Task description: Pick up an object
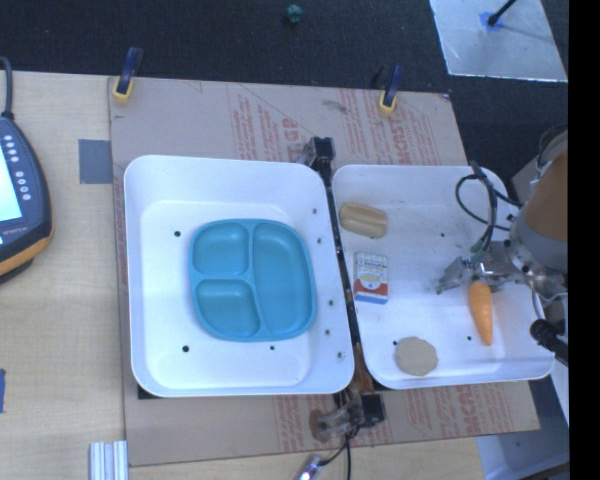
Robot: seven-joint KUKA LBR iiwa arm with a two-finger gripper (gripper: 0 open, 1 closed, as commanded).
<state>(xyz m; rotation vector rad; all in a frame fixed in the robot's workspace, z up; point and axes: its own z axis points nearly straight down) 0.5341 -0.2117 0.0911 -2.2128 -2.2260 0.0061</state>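
Observation:
The right bin (420, 193) holds a tan bread roll (363, 219), a small white and red carton (371, 276), a round beige biscuit (416, 356) and an orange carrot (481, 315). My gripper (475, 272) reaches in from the right, low over the bin's right side. It is right at the carrot's upper end, and whether it touches the carrot is unclear. The carrot lies lengthwise, pointing toward the near rim. The grey arm (545, 218) hides the bin's far right corner.
A blue divided plate (252, 278) lies in the left bin (150, 268). A pendant with a screen (5, 193) rests on the bench at far left. Clamps (126, 76) hold the cardboard at the back. Black cables (477, 203) loop near the wrist.

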